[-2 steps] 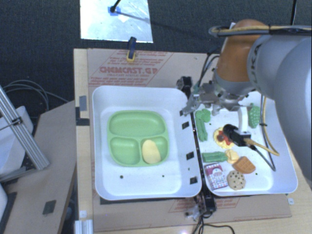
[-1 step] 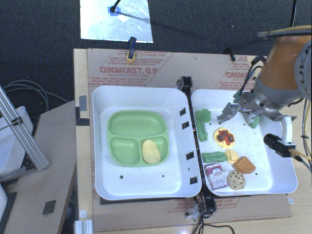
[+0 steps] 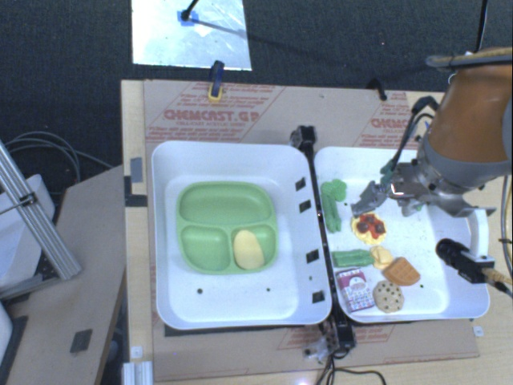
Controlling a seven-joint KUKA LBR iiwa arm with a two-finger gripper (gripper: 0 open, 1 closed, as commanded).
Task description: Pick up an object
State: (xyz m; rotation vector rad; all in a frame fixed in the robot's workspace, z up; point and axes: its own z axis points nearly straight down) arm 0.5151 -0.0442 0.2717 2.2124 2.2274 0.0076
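On the desk [image 3: 337, 115] we see the left bin [image 3: 172, 295] carrying a green divided plate [image 3: 204, 203], with a yellow lump [image 3: 249, 249] in the plate's compartment at 4 o'clock. In the right bin [image 3: 449, 299], a leafy green toy [image 3: 333, 189] lies at 10 o'clock by the dividing wall. A green pod [image 3: 351, 257] lies below it, towards 7 o'clock. Nearer the front wall sits a red-and-pink packet [image 3: 355, 287], and just beside it a spotted cookie [image 3: 388, 297]. A pale yellow piece [image 3: 381, 256] touches an orange-brown bun [image 3: 401, 272], we think, though the view is coarse there. The pizza slice [image 3: 370, 228], red on yellow, lies on the bin floor left of its centre. The gripper [image 3: 383, 196] hangs close over the slice's 12 o'clock edge. Whether it is released or clenched we cannot tell. The grey arm [image 3: 473, 127] reaches in from 3 o'clock.
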